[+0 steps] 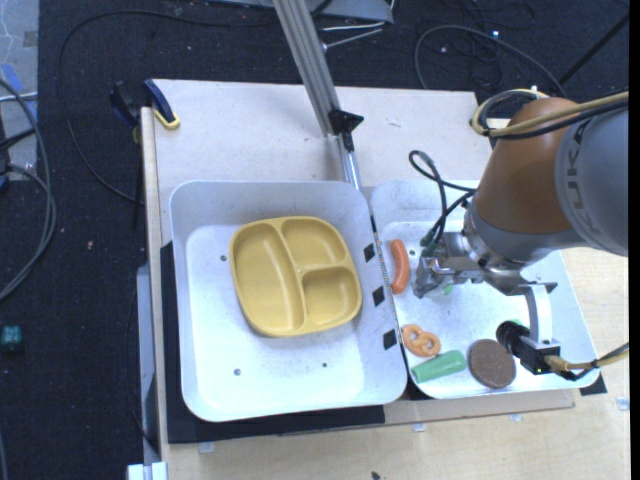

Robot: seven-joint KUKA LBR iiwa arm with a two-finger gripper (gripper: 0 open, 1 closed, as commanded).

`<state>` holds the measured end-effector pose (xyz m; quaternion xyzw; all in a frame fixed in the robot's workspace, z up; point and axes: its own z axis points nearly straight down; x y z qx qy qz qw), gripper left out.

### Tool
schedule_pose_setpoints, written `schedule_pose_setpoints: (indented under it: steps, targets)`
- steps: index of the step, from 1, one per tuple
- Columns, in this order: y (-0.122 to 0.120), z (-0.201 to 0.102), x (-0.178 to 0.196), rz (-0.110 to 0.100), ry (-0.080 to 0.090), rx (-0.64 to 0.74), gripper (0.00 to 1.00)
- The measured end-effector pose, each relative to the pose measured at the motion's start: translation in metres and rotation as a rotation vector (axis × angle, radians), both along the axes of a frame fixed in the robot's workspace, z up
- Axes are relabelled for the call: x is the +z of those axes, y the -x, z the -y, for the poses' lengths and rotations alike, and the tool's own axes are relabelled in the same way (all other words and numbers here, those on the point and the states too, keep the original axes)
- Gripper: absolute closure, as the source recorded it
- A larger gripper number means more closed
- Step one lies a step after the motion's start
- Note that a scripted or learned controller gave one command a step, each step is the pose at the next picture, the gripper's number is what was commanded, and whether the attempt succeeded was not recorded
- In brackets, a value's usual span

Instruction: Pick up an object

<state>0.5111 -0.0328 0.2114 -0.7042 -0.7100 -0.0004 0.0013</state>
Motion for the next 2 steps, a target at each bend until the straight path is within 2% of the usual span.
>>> schedule_pose_setpoints:
  steps: [1, 2]
  targets:
    - [0.007, -0.058, -0.002, -0.001, 0.0, 0.001, 1.0]
    - [0.002, -0.113, 0.016, 0.002, 0.0, 0.001, 1.0]
